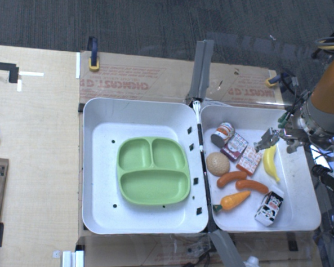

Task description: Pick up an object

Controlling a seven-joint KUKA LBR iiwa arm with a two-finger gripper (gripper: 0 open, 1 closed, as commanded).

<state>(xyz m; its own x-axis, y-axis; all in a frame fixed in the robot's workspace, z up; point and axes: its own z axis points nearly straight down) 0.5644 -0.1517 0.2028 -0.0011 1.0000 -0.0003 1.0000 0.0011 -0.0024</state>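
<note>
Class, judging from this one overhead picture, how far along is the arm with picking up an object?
Done: the gripper has reached over the right bin, beside the banana. In hand: nothing visible between its fingers. Left: grasping and lifting; the banana, sausages and carrot all lie in the bin.

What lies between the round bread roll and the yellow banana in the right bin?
In the camera view, a small red-and-white snack box lies between the bread roll and the banana, close beside the banana. The two sausages sit just below that line.
</note>
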